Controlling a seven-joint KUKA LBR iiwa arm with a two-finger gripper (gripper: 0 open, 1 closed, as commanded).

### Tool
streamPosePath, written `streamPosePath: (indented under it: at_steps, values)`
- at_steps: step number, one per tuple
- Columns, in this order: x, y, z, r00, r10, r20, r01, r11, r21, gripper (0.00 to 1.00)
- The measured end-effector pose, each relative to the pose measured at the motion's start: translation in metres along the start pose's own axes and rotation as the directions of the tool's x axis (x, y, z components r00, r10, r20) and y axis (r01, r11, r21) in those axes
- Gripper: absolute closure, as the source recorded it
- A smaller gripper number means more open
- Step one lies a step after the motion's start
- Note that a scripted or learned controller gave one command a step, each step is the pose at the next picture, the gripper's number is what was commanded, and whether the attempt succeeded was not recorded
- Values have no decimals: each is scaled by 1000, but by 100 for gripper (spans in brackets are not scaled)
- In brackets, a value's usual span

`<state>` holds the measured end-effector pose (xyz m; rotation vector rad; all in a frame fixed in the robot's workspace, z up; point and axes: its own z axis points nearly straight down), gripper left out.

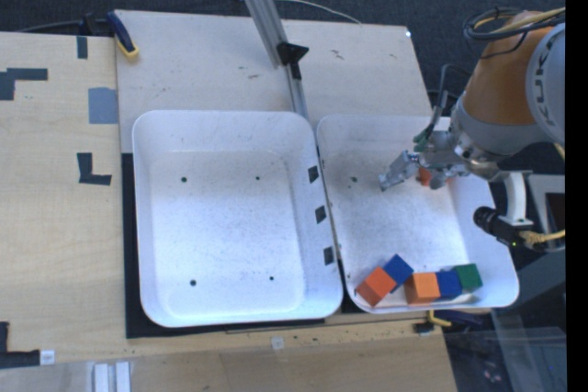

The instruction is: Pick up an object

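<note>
Right-hand bin (415, 128), far half: the gripper (404, 172), hung from the grey arm (510, 106) with its orange band, low over the speckled floor; something small and red-orange (424, 177) sits tight against the wrist side of it, though whether that is a held object or a part of the tool, I cannot tell from here, nor whether the gripper stands apart or together. Same bin, near edge: the blocks, well apart from the gripper and lying toward the camera from it, strung in a row along the rim; count, five: one orange block (372, 286) at the left end, tilted; one blue block (398, 269) touching it; a second orange block (423, 287); a second blue block (449, 284); one green block (469, 276) at the right end. Left-hand bin (220, 216): one, holding no blocks. By my reckoning the next reach must travel toward the near rim.
</note>
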<state>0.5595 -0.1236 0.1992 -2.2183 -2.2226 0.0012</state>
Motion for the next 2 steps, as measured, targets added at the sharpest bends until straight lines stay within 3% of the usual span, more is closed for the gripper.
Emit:
streamPosePath:
  at_steps: [1,2]
  values:
    - [-15,23,-9,1000,0,1,0,1000,-2,0]
    - [-82,-13,-1,1000,8,4,-8,1000,2,0]
